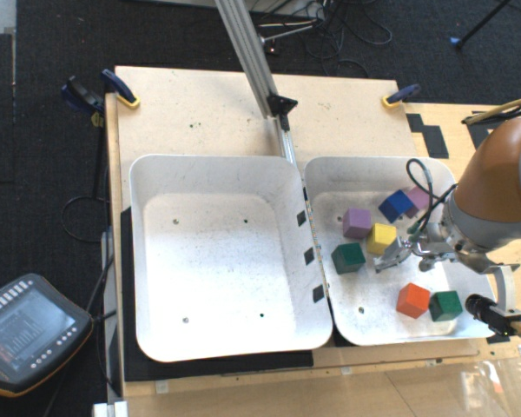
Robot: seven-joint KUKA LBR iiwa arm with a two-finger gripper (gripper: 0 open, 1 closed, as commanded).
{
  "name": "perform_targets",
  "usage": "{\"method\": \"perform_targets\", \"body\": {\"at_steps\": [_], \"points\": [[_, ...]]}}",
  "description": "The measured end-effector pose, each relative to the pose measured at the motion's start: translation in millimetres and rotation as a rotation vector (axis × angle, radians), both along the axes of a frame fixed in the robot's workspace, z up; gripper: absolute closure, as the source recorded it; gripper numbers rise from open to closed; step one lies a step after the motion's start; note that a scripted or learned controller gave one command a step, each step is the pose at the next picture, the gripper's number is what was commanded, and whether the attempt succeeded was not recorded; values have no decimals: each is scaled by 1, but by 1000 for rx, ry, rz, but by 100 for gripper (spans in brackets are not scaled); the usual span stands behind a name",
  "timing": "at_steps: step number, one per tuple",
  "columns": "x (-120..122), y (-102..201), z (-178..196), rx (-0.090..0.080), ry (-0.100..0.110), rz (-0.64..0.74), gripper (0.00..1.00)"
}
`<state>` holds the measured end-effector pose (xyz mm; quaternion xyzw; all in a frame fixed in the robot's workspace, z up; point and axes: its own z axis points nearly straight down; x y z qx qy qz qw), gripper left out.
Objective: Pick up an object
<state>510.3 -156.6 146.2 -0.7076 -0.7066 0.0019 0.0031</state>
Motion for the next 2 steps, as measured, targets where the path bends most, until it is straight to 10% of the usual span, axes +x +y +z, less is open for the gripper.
{"method": "perform_targets", "body": {"at_steps": [1,2], "points": [[0,0,-53,-2,-5,0,0],[1,0,-40,-2,-9,0,100]]}}
